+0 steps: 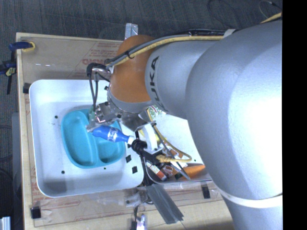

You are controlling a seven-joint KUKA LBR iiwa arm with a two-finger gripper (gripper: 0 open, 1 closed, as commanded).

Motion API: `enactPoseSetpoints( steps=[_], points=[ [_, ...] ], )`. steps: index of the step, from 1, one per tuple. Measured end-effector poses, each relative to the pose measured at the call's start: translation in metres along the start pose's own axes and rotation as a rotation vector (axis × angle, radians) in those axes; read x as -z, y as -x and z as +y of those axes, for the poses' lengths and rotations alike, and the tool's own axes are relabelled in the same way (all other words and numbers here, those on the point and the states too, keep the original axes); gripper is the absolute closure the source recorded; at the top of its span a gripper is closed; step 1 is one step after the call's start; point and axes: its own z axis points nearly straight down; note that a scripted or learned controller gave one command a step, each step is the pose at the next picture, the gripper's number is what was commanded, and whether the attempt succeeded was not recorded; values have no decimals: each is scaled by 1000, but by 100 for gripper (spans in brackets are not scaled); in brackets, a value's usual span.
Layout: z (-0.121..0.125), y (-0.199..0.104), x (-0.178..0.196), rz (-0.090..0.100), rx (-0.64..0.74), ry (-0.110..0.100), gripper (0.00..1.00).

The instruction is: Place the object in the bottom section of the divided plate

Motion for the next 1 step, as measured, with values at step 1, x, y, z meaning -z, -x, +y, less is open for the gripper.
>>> enactPoseSetpoints(
  steps=[1],
  points=[
    [-7,-32,27,-1,232,4,100]
  ],
)
